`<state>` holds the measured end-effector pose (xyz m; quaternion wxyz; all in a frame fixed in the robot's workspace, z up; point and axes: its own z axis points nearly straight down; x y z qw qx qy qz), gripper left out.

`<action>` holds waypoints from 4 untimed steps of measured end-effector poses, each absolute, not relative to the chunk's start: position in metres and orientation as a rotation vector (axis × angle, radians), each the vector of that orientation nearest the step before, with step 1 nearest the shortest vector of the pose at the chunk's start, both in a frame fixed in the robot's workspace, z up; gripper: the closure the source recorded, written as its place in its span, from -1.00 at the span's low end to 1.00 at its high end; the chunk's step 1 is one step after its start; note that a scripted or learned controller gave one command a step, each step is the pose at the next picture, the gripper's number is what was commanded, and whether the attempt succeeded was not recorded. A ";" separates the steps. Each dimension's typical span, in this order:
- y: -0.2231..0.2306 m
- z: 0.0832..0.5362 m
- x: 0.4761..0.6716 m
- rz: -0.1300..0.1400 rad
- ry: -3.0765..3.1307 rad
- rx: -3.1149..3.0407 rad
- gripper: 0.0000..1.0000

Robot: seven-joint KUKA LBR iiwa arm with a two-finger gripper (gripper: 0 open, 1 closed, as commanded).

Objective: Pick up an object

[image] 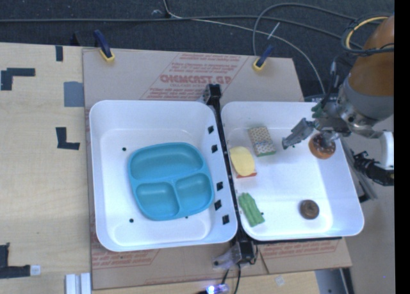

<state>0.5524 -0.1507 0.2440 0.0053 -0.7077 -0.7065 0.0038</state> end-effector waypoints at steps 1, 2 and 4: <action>-0.150 0.250 0.555 0.001 -2.223 -2.219 -1.00; -0.146 0.188 0.559 0.007 -2.220 -2.216 -1.00; -0.144 0.093 0.557 0.001 -2.224 -2.221 -1.00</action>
